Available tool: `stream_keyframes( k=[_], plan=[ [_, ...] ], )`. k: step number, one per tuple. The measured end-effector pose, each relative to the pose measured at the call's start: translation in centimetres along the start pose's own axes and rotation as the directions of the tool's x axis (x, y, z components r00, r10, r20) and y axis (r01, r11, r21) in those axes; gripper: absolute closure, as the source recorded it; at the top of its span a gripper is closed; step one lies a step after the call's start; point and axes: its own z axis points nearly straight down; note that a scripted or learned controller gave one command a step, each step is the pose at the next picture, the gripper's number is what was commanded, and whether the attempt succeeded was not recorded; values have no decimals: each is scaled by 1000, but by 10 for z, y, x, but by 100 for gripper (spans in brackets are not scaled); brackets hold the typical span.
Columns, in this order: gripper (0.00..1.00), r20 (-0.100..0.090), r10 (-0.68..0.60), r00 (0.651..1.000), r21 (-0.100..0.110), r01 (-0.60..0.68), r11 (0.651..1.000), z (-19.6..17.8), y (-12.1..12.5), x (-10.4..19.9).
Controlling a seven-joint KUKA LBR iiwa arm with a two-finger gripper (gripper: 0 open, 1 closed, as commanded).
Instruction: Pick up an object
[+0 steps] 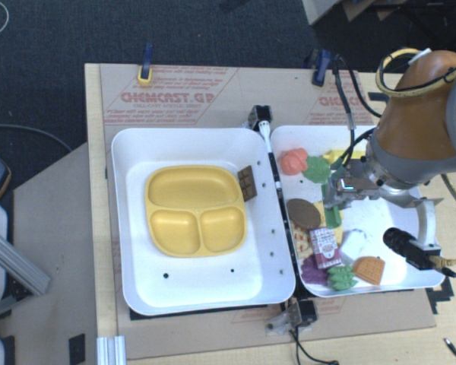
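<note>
My gripper [333, 202] hangs low over the middle of the right bin [399, 281], with the grey and orange arm reaching in from the right. A small green piece [333, 219] shows just below the gripper's tip; whether it is touched I cannot tell. Around it lie toy foods: a pink-red lump [292, 161], a green leafy piece [317, 170], a yellow piece [334, 157], a brown oval [304, 214], a red packet [324, 248], a green broccoli [341, 278] and an orange waffle square [370, 269]. The arm hides the bin's far right part.
The left bin [137, 280] holds a yellow divided plate [194, 207], with a small brown chocolate bar [247, 182] at its right rim. A purple piece [313, 268] and a white piece [355, 242] lie near the right bin's front. A black divider rail [277, 196] separates the bins.
</note>
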Motion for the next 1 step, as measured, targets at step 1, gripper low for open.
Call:
stream_keyframes(
  k=[1],
  plan=[
    [100, 1, -3, 1000, -6, 3, 1000, -11, -1, 16]
  ],
)
